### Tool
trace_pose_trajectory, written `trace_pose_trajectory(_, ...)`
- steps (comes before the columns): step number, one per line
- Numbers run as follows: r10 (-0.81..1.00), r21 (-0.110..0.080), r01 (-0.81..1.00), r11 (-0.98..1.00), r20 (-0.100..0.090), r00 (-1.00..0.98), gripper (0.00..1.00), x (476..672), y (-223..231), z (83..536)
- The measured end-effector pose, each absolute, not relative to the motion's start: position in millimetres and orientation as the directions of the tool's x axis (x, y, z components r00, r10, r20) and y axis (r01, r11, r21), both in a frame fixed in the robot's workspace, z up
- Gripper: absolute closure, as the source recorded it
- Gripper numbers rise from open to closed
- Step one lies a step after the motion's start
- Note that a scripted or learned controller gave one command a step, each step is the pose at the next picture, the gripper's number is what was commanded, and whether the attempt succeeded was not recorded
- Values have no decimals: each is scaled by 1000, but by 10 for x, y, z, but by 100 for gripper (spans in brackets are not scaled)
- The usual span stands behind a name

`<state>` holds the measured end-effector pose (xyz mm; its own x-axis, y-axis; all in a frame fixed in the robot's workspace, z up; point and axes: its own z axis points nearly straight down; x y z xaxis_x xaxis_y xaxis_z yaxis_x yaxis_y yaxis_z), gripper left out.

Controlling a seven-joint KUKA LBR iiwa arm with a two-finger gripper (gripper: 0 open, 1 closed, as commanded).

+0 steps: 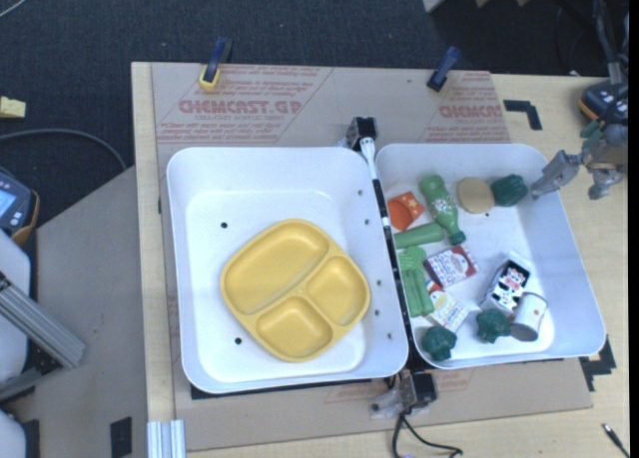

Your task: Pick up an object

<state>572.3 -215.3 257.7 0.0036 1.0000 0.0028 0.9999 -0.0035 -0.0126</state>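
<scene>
you see the gripper (555, 175) at the right edge of the view, reaching in over the upper right rim of the right bin (584, 276). its grey finger (552, 175) slants down toward the bin's top corner, with the rest of the wrist blurred beside it. you cannot tell whether it is released or clenched, and nothing sits between its fingers that you can make out.

the things you could pick all lie in the right bin. nearest the gripper is a dark green lump (508, 189), just beside the finger's tip, touching a round tan piece (475, 196). left of those stands a green bottle (437, 203) lying tilted, with an orange packet (404, 211) beside it. below them you find a long green piece (419, 236), a second green strip (413, 286) along the bin's left wall, and a red and white packet (449, 266). lower right you have a black and white carton (509, 286), a white cup (529, 316) on its side, a small dark green piece (490, 324), and another dark green lump (437, 343) in the lower left corner near a pale yellow packet (448, 312).

the left bin (200, 187) holds a yellow divided plate (296, 289), lying flat, well apart from the gripper.
</scene>
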Motion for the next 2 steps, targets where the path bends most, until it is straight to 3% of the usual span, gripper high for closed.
trace_pose_trajectory(1, 1000, 1, 1000, 0, -1, 0, 0, 5748, -2146, 2654)
trace_pose_trajectory(2, 1000, -5, 1000, 0, 2, 0, 0, 5808, -2142, 2042)
